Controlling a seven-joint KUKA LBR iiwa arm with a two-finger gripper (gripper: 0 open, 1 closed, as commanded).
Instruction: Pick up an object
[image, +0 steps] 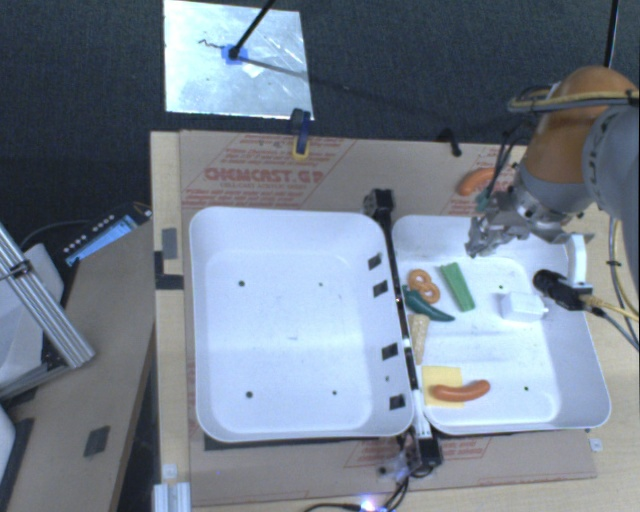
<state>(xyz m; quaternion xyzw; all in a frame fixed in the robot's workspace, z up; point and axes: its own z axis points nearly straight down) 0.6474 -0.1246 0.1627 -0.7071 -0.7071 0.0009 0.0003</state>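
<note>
My gripper (481, 243) hangs over the back of the right bin (520, 400), above bare white floor, with nothing seen between its fingers. Below and to its left lies a green bar (458, 286). Left of that sits an orange pretzel (424, 286), and just below it a dark green pepper (425, 309). A white block (521, 303) rests to the right of the green bar. Near the bin's front lie a yellow slice (441, 377) and an orange sausage (461, 392). A tan cone (418, 337) lies along the left wall.
The left bin (290, 320) stands beside the right one, split off by a black-clipped divider (395, 300). An orange object (474, 181) lies on the cardboard behind the right bin. A blue-and-yellow clamp (299, 134) holds the cardboard's back edge.
</note>
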